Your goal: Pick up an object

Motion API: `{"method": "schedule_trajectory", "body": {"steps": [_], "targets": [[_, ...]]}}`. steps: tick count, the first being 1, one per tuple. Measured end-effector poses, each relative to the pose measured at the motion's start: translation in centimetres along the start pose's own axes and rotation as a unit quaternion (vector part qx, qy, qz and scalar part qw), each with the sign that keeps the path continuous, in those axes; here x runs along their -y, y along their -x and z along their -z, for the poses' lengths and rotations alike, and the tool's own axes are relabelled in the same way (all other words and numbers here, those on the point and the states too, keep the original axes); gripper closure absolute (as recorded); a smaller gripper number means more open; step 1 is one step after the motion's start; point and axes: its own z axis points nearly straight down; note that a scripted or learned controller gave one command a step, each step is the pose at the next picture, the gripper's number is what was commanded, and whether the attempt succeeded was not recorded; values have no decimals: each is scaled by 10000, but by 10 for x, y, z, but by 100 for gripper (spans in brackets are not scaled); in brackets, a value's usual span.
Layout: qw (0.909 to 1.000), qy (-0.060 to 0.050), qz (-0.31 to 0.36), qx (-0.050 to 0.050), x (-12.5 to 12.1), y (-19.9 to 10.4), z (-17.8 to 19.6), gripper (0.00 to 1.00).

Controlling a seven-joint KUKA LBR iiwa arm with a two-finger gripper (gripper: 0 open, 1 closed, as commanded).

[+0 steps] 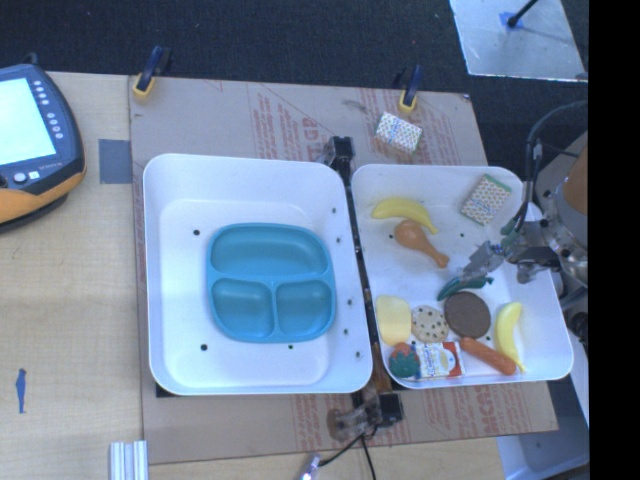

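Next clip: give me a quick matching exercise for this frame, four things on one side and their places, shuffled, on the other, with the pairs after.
Things:
1. blue divided plate
2. carrot
3. patterned sponge block
4. banana

Places:
A. on the cardboard beyond the bins, next to a yellow clamp
B. far part of the right bin, near the wall between the bins
C. middle of the left bin
D. near edge of the right bin, beside the brown disc

Pairs: 1-C, 2-D, 3-A, 4-B
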Motion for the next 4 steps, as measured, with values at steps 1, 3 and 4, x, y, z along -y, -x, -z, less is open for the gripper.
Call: {"method": "schedule_trajectory", "body": {"steps": [1, 3, 4], "targets": [[10000, -2, 13, 14, -67, 6, -40, 0], [10000, -16, 27, 16, -104, -10, -126, 100], [10000, 8, 2, 0, -110, -85, -35, 100]]}}
